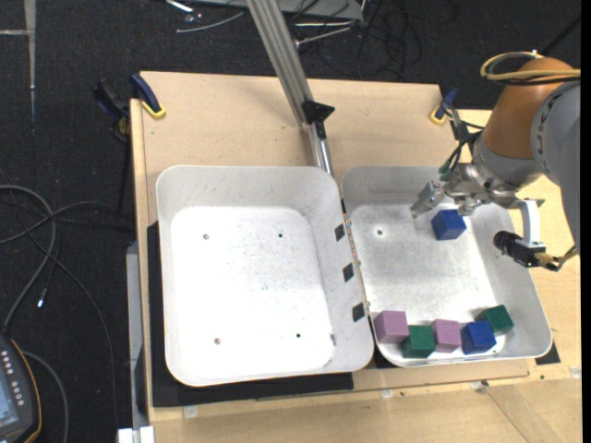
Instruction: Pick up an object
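Left bin beside metal pole

The right bin's middle floor lies open; five blocks crowd its near wall.

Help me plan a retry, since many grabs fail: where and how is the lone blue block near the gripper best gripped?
Probably from straight above, closing on two opposite flat side faces of the blue block. It sits alone on the right bin floor, apart from the walls and the other blocks, turned slightly askew, so rotate the gripper to match its faces.
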Robot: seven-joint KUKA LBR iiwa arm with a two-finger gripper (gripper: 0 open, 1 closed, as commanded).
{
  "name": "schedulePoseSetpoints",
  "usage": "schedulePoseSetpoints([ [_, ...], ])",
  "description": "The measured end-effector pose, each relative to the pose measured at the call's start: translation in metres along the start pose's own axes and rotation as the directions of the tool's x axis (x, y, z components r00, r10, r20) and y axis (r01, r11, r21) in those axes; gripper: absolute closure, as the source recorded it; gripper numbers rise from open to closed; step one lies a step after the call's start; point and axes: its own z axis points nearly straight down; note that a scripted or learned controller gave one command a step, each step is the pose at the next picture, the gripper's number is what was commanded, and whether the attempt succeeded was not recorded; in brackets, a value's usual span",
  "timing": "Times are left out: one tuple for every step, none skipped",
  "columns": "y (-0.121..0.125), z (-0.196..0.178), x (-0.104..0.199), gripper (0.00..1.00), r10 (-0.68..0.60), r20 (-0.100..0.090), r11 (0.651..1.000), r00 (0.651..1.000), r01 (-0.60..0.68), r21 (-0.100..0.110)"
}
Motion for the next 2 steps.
schedulePoseSetpoints([
  [-0.0017, -0.0037, 0.0034, 1.0, -0.001, -0.001, 1.0, 1.0, 0.001, -0.001],
  [-0.0014, -0.0023, 0.0065, 0.0, -0.002, -0.007, 1.0, 1.0, 0.002, 0.002],
])
